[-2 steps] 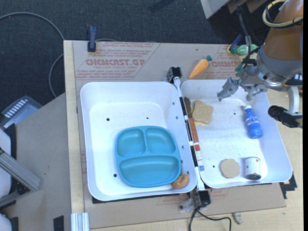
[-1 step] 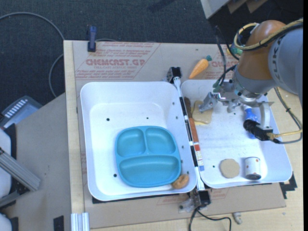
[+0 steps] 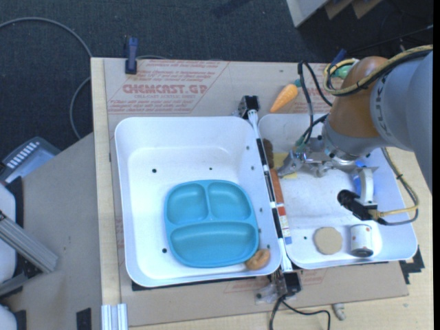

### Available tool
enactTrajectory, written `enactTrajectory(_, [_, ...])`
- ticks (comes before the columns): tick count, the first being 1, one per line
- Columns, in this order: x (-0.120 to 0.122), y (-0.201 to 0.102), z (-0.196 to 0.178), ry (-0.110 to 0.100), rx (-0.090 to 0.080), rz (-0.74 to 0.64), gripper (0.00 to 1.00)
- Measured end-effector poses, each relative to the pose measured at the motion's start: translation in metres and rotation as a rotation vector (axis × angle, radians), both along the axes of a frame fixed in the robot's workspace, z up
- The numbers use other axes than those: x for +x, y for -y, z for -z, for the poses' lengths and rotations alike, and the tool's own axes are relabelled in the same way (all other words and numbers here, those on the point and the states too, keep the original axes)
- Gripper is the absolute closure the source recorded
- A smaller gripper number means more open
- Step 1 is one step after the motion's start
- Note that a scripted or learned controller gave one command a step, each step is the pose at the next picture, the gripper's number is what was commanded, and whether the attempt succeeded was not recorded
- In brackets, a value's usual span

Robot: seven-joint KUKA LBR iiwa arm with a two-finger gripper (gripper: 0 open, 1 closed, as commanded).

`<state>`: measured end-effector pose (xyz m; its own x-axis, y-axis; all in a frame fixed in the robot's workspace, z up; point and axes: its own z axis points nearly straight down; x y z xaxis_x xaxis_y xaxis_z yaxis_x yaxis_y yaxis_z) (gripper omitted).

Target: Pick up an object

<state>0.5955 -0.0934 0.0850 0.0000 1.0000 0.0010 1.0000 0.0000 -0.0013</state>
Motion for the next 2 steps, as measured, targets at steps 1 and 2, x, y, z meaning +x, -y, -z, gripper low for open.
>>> enactTrajectory(1, [0.056, 0.005, 0.000, 0.002, -0.001, -0.001, 0.00])
enactTrajectory(2, [0.039, -0.002, 0.000, 0.000, 0.000, 0.000, 0.00])
